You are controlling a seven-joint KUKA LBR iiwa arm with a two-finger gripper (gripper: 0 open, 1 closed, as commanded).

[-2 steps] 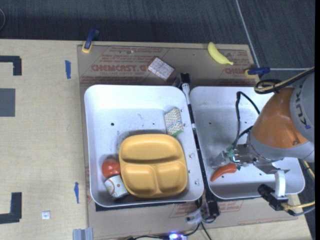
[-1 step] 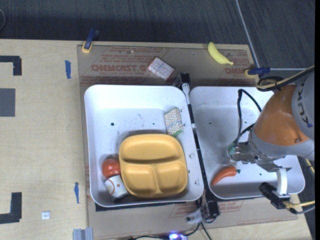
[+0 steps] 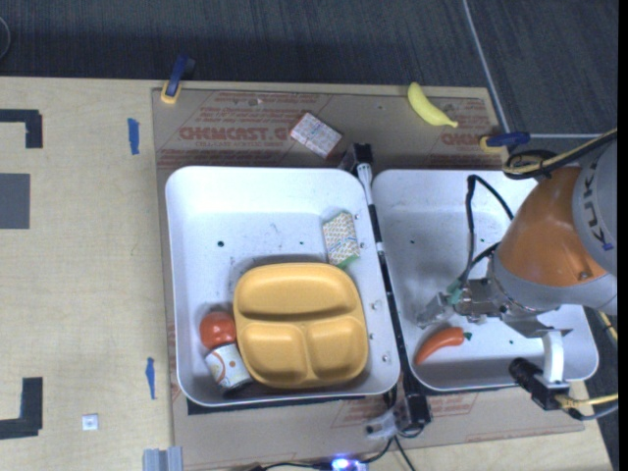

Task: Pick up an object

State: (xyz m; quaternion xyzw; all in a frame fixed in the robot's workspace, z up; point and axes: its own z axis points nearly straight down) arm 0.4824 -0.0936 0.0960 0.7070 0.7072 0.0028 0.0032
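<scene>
Step in hand: approach/pre-grasp, nothing lifted yet. End effector (image 3: 446,307) is positioned low in the right bin (image 3: 432,199), arm reaching in from the right. Fingertips look metallic and splayed a bit, but aperture can't be judged from this angle; cannot tell if open or closed. Nothing is seen between the fingers.

Likely target: orange-red chili pepper (image 3: 439,343), lying flat on the bin floor just below and slightly left of the end effector, near but apparently not in contact. Green stem end is pointed toward the end effector.

Next move, as judged: a short shift down-left is needed so the fingers straddle the pepper's body across its narrow axis, then descent to floor and closure. Pepper is smooth and tapered, so a mid-body grip is preferred over the tip; slip-out is a risk.

Further left of the end effector, in the left bin (image 3: 196,204): yellow divided tray (image 3: 299,322), patterned pouch (image 3: 340,236), small toys at the corner. Not relevant to this try.
</scene>
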